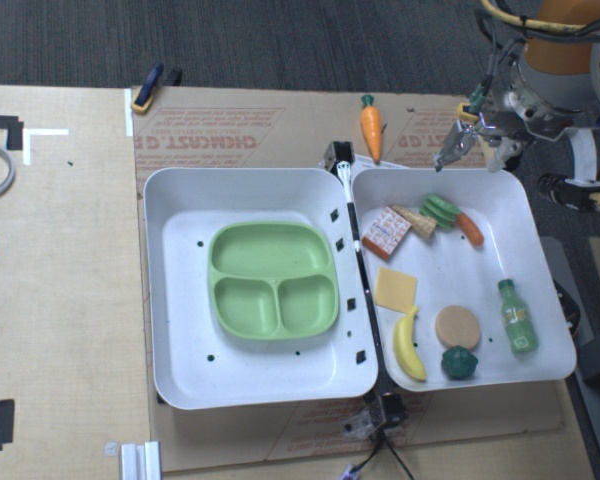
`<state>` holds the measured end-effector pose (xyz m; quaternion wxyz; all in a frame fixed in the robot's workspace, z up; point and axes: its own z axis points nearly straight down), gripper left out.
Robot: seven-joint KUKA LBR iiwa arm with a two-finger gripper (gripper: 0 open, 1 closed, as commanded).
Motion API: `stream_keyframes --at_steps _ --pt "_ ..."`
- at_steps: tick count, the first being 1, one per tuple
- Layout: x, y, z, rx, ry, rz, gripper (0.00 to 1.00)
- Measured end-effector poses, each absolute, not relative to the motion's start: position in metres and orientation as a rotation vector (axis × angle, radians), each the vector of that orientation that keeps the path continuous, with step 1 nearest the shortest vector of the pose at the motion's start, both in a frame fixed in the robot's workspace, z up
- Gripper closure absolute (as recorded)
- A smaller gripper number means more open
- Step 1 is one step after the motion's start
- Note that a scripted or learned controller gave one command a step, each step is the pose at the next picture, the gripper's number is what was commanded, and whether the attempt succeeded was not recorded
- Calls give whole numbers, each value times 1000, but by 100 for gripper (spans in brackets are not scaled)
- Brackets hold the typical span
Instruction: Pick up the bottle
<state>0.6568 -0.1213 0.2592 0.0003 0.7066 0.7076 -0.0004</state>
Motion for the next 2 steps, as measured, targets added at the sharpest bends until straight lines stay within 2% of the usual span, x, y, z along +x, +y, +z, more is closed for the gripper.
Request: stream_keyframes --at_steps 1,2 --pt "657 -122 269 2215 2224 -2 100" --pt "567 -89 231 2297 2144 -2 100"
